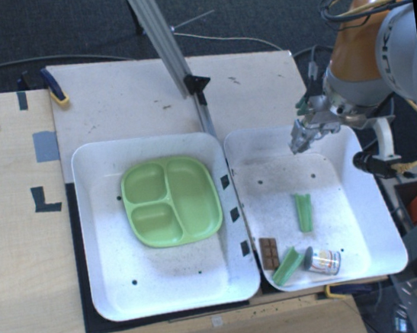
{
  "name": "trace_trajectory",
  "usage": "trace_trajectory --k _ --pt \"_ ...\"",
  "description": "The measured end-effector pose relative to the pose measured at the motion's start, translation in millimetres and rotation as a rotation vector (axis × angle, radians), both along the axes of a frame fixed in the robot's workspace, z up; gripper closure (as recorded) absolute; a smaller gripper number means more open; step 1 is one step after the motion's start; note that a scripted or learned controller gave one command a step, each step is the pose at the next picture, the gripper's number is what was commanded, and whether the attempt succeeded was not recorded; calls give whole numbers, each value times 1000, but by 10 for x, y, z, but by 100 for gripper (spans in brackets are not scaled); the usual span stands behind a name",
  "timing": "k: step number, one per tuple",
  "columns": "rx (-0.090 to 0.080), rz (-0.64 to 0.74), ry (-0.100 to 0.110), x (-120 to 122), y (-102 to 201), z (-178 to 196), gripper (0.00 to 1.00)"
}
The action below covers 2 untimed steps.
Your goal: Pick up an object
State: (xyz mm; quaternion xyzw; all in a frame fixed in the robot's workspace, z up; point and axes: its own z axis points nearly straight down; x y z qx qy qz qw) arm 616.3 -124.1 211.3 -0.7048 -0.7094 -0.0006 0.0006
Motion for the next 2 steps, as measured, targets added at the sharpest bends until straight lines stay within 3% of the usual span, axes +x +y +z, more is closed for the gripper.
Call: trace_trajectory --k 2 --pt "0 0 0 382 1082 -59 100"
